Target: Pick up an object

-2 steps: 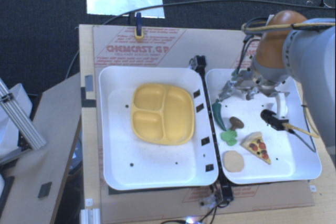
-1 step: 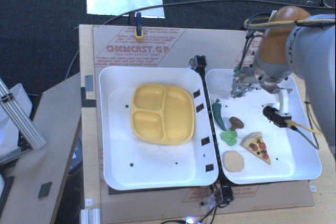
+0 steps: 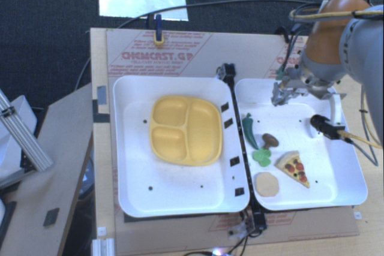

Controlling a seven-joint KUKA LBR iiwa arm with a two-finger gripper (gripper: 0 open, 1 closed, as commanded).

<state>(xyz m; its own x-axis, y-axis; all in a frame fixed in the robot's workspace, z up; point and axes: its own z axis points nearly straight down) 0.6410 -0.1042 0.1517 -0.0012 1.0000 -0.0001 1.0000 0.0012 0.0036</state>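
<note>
Pizza slice (image 3: 293, 168), pincer (image 3: 282, 98) hovering above right bin (image 3: 348, 189)

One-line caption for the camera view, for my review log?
KUKA gripper hovers over the right bin above toy foods, including a pizza slice; a yellow divided plate sits in the left bin.

The grey arm (image 3: 360, 45) is running off the right edge of the frame, so its base is cut away, and its wrist is covering part of the right bin's (image 3: 354, 189) upper rim. The gripper (image 3: 281, 99) in the upper right is appearing too small and dark for its jaws to be read as open or closed. At the left edge a metal rail (image 3: 24, 138) and a white box (image 3: 21, 111) are being clipped by the frame, and cables (image 3: 240, 237) at the bottom centre are trailing out of the picture.
</note>
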